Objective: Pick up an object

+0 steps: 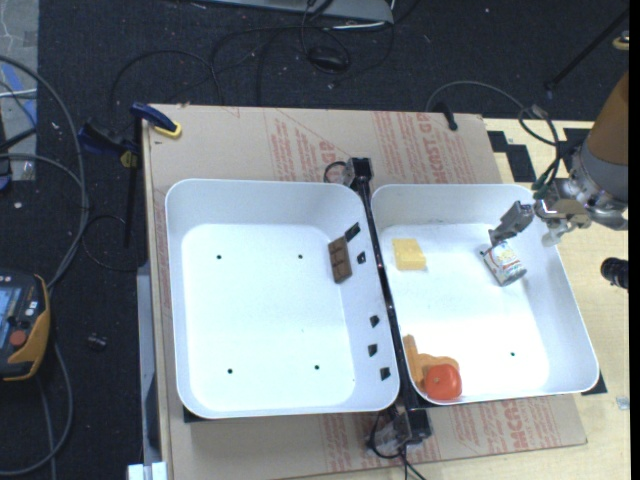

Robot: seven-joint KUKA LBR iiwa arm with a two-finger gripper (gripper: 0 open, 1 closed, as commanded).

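Nearest the lens, at the front edge of the counter (pixel 300 138), a red tomato-like ball (pixel 442 380) sits in the front-left corner of the right bin (pixel 560 298), touching an orange piece (pixel 415 356) whose shape is hard to make out. Further back in that bin, near its right rear corner, a small cylindrical can (pixel 505 263) with a pale printed label lies tilted on the smooth white floor. The end effector (pixel 535 220) hangs just above and beside it; one grey finger (pixel 510 221) slants down toward the can's top, but whether the fingers are apart or together cannot be told, and the can is not seen between them. The arm (pixel 605 148) is cut off at the picture's right edge. A yellow spongy block (pixel 409 255) lies near the bin's rear left. In the left bin (pixel 200 298), a dark brown rectangular bar (pixel 341 260) leans by the right wall. The counter itself is brown cardboard with red print, and a yellow-and-blue clamp (pixel 158 120) grips its far left corner.
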